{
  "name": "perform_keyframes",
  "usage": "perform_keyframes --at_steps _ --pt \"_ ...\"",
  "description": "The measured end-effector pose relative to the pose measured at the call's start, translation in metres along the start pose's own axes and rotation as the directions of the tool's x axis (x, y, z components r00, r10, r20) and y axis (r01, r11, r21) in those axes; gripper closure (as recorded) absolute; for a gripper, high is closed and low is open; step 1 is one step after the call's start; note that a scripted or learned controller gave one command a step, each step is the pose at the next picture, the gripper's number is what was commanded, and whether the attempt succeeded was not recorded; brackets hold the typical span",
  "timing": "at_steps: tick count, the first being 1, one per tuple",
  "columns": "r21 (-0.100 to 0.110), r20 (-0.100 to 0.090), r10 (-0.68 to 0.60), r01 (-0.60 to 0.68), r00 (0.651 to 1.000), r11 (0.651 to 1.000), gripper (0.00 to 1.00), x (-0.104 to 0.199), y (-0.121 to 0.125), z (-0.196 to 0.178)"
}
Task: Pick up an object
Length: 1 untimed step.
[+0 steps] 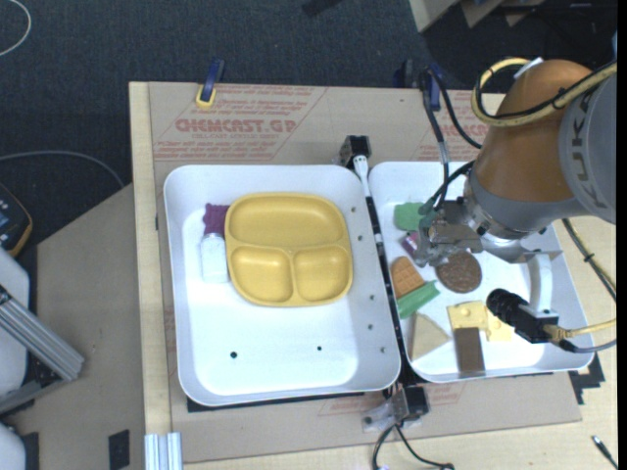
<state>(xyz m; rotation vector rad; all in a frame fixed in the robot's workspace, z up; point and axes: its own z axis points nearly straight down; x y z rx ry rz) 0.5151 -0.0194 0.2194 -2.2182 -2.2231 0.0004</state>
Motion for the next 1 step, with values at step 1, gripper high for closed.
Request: perform_keyframes --at_steps 1 --pt "0.002 0.0 0.003 -0.003 1.0 1.0 1.0 -0.0016 -0.0064 0.0023"
